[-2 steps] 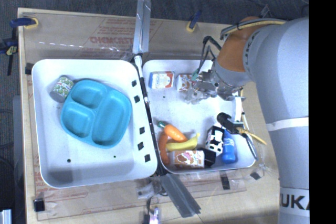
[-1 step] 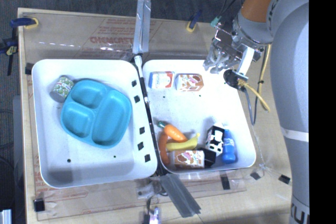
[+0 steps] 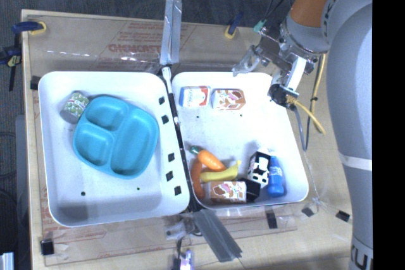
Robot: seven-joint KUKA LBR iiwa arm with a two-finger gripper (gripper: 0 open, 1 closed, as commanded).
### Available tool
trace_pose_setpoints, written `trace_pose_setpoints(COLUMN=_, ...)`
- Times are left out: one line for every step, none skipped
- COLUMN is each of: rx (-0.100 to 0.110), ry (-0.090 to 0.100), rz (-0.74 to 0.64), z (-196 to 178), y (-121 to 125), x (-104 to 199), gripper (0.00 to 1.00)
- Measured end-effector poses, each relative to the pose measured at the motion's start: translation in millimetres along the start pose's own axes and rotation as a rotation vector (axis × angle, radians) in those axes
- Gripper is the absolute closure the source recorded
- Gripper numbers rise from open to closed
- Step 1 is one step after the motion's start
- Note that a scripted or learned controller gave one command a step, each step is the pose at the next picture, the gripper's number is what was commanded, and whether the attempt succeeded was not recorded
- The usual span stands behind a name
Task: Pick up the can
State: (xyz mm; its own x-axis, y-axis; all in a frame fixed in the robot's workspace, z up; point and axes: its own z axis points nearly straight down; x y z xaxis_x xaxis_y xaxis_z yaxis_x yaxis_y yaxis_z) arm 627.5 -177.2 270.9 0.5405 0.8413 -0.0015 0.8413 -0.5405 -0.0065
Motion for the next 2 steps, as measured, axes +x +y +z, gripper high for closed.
trace_pose_setpoints(rx=0.003, ry=-0.002, rz=-0.17, z=159.6, y=-56.9, x=-15.6, gripper=0.0)
trace_pose_setpoints(rx=-0.001, ry=0.0, rz=-0.18, z=159.5, y=-30.3, x=-41.1, gripper=0.0)
